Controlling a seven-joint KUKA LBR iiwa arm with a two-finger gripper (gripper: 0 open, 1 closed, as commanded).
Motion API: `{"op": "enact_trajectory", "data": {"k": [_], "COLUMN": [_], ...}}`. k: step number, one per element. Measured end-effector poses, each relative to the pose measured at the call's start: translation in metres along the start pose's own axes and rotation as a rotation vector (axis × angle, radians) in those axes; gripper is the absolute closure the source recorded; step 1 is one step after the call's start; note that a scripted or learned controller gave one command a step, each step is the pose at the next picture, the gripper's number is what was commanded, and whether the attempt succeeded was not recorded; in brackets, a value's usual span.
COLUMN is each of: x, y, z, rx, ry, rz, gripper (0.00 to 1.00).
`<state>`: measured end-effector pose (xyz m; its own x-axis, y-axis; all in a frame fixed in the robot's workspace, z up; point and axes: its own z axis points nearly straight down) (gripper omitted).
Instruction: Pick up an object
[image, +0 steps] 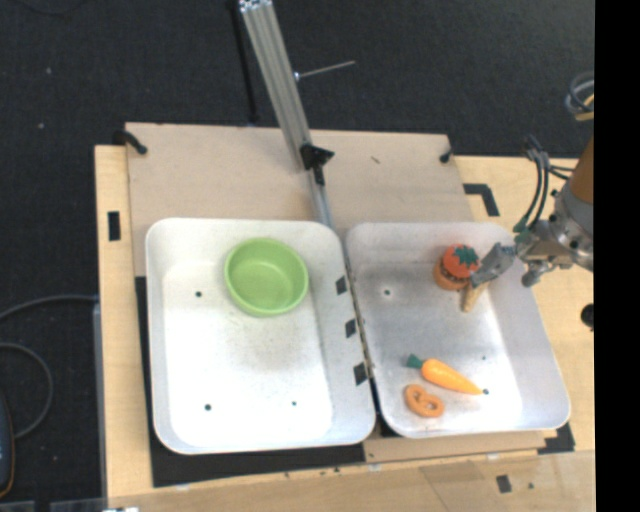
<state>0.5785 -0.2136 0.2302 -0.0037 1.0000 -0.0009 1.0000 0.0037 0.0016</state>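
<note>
In the right bin (520, 390) a round orange-red toy with a green top (455, 267) lies near the far side. A toy carrot (447, 376) and an orange slice-shaped piece (425, 401) lie near the front edge. My gripper (498, 288) reaches in over the bin's right rim, just right of the round toy. It is open, and one finger (488, 268) stands close beside the toy. Nothing sits between the fingers.
The left bin (200, 380) holds a green bowl (266, 277) toward its far side. A metal pole (285, 95) rises from the bench behind the gap between the two bins. Cables (540, 190) hang by the arm at the right.
</note>
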Motion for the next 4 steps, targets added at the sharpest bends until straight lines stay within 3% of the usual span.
{"op": "enact_trajectory", "data": {"k": [1, 3, 4], "x": [0.000, -0.005, -0.006], "y": [0.000, 0.002, 0.002], "z": [0.000, 0.125, 0.129], "rx": [0.000, 0.006, 0.002], "ry": [0.000, -0.001, -0.002], "rz": [0.000, 0.005, 0.007], "gripper": [0.00, 0.00, 0.00]}}
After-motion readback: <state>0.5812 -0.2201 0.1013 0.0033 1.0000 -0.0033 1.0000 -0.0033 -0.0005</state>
